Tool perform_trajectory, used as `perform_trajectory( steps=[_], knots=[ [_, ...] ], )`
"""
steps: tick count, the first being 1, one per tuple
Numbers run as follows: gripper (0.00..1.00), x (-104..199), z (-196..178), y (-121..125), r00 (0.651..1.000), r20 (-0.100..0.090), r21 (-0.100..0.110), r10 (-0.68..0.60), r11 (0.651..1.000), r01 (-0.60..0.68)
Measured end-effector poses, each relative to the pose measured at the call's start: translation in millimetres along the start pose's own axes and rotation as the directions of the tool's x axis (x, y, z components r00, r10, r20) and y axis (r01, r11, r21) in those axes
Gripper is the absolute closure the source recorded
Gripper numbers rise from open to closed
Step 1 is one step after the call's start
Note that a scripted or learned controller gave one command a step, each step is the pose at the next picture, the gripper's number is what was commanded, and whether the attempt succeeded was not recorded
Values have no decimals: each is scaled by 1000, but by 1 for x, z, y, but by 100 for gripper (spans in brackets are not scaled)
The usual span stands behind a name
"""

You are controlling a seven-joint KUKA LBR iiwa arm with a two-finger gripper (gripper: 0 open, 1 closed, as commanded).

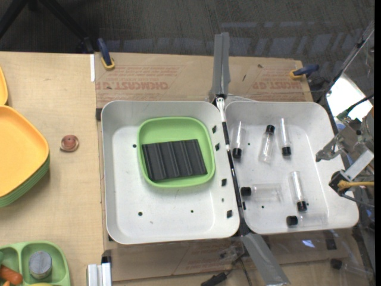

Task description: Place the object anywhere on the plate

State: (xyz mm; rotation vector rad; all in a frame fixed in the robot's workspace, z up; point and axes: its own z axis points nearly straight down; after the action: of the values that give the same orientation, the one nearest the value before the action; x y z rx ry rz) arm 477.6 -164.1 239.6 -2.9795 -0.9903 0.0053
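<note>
On the cardboard-covered bench, the vials [266, 142] lie right of the green plate [176, 152]; pick one squarely, though the gripper's [328, 155] state I cannot tell.

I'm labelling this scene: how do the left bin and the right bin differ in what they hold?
The left bin holds a green plate with a dark ribbed block on it; the right bin holds several clear, black-capped vials. The plate sits near the left bin's back, while the vials lie scattered at different angles. Both bins are shallow and white.
</note>
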Motion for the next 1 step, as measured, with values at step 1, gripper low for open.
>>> perform_trajectory(
  steps=[1],
  knots=[
    [0, -25, 33, 32, 987, 2, 2, 159, 987, -159]
  ],
)
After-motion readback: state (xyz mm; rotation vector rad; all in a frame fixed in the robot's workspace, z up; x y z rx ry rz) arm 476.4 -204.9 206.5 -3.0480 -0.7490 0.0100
